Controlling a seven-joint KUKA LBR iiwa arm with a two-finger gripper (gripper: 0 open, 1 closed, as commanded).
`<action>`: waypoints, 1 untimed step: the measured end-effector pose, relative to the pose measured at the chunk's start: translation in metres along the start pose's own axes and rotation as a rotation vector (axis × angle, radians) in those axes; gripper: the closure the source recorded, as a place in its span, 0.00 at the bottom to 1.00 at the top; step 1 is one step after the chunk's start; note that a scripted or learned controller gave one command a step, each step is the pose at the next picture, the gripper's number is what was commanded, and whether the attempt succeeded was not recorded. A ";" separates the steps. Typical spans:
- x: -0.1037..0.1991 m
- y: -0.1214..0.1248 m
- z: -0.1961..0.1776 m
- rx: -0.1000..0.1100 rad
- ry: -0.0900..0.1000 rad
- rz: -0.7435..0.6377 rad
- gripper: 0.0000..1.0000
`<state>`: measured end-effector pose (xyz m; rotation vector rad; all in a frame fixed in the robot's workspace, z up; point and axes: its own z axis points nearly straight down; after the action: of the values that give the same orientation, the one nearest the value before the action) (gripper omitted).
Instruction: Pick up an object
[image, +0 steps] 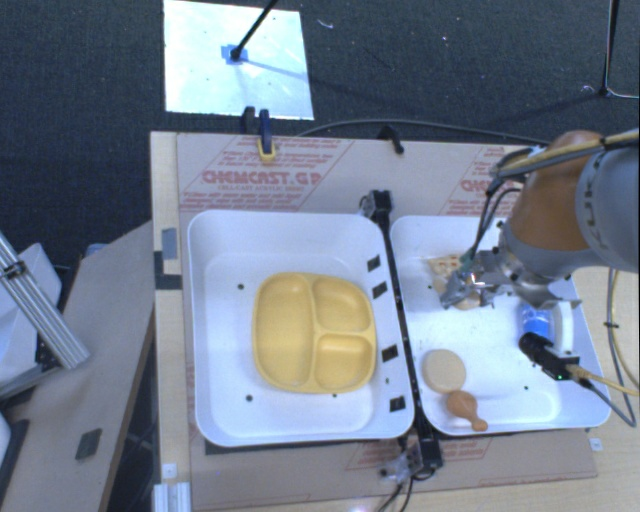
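Observation:
My gripper (466, 290) is down in the right bin (500, 395), near its far left part. A flat tan piece (443, 265) lies just beyond and left of the gripper, partly hidden by it. Whether anything sits in the gripper is hidden by its own body. A round beige disc (443, 369) lies nearer the front of the bin. A brown drumstick-shaped toy (466, 409) rests just in front of the disc. A small blue object (537, 322) lies to the right, close under the wrist.
The left bin (215, 300) holds a yellow divided plate (314, 331) in its middle. A black divider with clips (388, 300) runs between the two bins. The arm's grey and orange body (565, 215) hangs over the right bin's far right corner.

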<state>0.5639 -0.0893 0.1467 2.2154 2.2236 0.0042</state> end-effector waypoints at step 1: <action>-0.008 -0.001 -0.046 -0.002 -0.001 0.002 1.00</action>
<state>0.5631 -0.0969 0.1931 2.2161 2.2203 0.0052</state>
